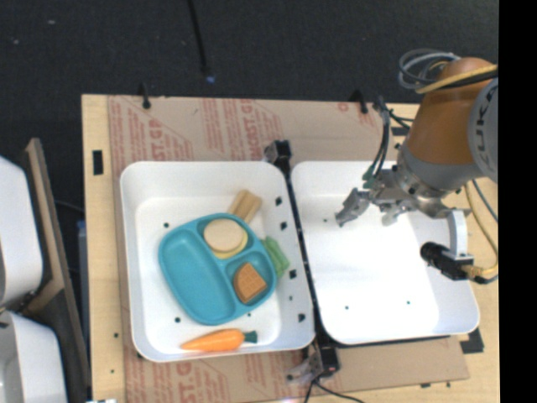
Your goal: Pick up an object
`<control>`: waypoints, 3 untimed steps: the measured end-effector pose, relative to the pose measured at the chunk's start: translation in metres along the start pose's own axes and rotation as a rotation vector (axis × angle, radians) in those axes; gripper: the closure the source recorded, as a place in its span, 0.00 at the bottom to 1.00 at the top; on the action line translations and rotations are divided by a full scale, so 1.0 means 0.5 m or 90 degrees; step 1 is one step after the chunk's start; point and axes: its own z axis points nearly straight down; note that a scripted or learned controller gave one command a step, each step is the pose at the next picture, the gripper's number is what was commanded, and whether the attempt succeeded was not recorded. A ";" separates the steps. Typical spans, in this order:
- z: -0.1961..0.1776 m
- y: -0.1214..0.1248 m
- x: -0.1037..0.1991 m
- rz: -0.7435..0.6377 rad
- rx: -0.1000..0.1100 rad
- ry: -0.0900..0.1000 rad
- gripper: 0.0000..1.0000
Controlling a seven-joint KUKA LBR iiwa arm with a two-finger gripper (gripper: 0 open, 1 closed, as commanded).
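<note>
Nearest me, the carrot (215,340) lies along the left bin's (134,225) front wall — light, stiff, smooth, so I'd pinch its thick middle. My gripper (369,210) hangs spread, holding nothing, over the right bin (453,309).

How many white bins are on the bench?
2. The left bin holds a blue tray with food toys and a carrot beside it. The right bin sits next to it, under the gripper.
</note>
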 end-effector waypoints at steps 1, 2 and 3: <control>0.076 0.012 -0.048 0.001 0.002 -0.001 0.00; 0.091 0.020 -0.072 0.001 0.001 0.000 0.00; 0.022 0.003 -0.081 0.000 -0.002 -0.001 0.00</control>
